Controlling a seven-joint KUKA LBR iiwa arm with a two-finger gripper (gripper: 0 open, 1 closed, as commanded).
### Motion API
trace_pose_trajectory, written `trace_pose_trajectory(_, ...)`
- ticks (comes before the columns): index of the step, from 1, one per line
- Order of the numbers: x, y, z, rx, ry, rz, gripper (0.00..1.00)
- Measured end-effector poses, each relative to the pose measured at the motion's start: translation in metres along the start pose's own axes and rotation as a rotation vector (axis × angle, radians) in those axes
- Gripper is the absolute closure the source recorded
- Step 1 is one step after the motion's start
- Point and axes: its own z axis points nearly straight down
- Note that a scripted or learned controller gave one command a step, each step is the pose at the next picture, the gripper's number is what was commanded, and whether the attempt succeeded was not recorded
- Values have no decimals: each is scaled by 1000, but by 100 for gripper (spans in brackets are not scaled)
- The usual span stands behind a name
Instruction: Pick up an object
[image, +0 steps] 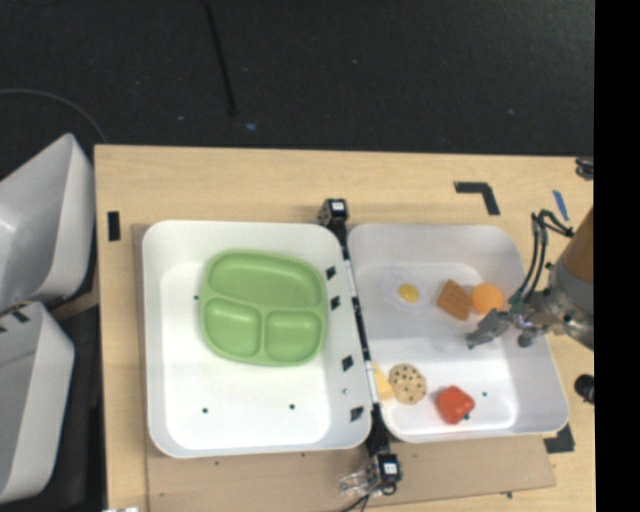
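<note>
A KUKA arm's pincer (503, 330) hangs low over the right-hand bin (500, 246) of 2 white bins on a wooden bench (250, 180), reaching in from the right edge of the view. Its 2 grey fingers (484, 333) stand spread apart with nothing between them; one points left toward the middle of the bin, the other sits closer to the wrist.

Just above and left of the pincer lies an orange ball (487, 297), touching a tan waffle piece (454, 299) on its far side. Further left of the pincer is a fried egg (406, 292) with a yellow yolk. Below and left of the pincer, near the bin's front wall, sit a red pepper (454, 403) and, beyond it, a speckled cookie (407, 382) beside a small yellow piece against the divider.

Well to the pincer's left, the other bin (180, 410) holds a green 3-compartment plate (264, 306).
</note>
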Motion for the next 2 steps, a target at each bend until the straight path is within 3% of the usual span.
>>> trace_pose_trajectory(2,0,-3,63,-2,-1,4,0)
